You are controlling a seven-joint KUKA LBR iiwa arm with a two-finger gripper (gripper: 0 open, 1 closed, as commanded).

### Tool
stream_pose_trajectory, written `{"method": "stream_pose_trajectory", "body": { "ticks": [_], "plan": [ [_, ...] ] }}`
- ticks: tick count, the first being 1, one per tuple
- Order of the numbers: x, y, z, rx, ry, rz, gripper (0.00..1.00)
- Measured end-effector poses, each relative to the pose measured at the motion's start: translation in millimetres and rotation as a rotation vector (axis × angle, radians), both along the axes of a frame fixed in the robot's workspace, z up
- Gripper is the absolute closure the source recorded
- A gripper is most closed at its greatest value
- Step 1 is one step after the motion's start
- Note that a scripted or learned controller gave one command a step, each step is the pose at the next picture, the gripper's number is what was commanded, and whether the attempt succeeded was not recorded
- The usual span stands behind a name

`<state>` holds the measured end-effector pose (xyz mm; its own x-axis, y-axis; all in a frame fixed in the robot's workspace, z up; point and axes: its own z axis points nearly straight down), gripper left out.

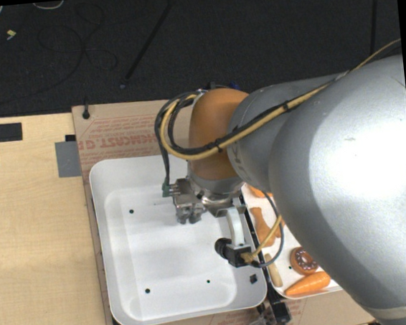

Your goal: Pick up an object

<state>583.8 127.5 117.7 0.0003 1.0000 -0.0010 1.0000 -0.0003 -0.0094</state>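
While the big grey arm (335, 180) sweeps in from the right and covers most of the right bin (277, 282), you are left with the gripper (188, 212) hanging over the left bin (121, 203), near the middle of its upper half. That is the relation your next move turns on: the things worth picking lie to the gripper's right and toward the near edge, across the wall shared by the two bins, and not under it.

You have one arm, so there is no choice of which is nearer. Count two white bins side by side on the bench (32, 248). In the strip of the right bin left uncovered by the arm, you can count three things: a carrot (307, 283) at the near edge, lying with its long axis roughly across the picture, tip toward the left; a round brown piece (302, 259) just behind it; and a long orange piece (261, 224) running front to back along the shared wall.

Whether the gripper is released or clenched, you cannot tell from this angle, and nothing shows between its tips.
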Motion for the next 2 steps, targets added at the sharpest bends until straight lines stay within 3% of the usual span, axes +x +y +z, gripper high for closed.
{"method": "stream_pose_trajectory", "body": {
  "ticks": [1,2],
  "plan": [
    [25,-19,207,0.003,-0.026,0.000,1.00],
    [62,21,190,0.001,-0.009,0.002,1.00]
  ]
}}
